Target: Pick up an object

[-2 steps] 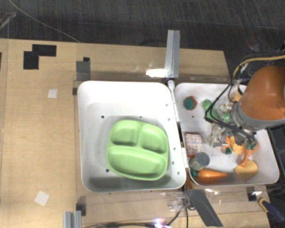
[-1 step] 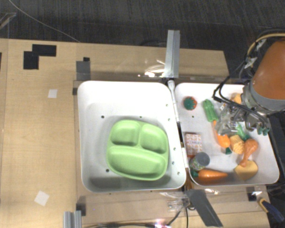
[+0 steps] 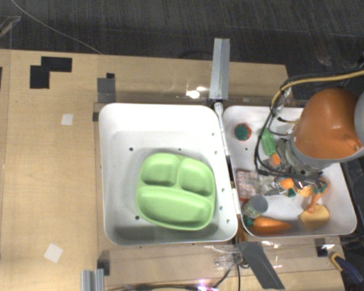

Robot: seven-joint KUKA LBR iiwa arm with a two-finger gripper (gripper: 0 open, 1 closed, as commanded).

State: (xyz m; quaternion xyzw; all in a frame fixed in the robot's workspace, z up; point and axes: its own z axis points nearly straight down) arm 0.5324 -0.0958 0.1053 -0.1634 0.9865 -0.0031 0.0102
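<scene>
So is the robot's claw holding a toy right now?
Gripper: low in the right bin among the toys; whether it holds one cannot be told.

Two bins sat side by side on the bench (image 3: pixel 42 180). A divided tray (image 3: pixel 176 190) lay in the left bin (image 3: pixel 118 126), toward its front. The right bin (image 3: pixel 346 214) held small items: a ball (image 3: pixel 242 131) at the back left, a carrot-shaped piece (image 3: pixel 270 225) along the front edge, a block (image 3: pixel 314 217) to its right.
</scene>
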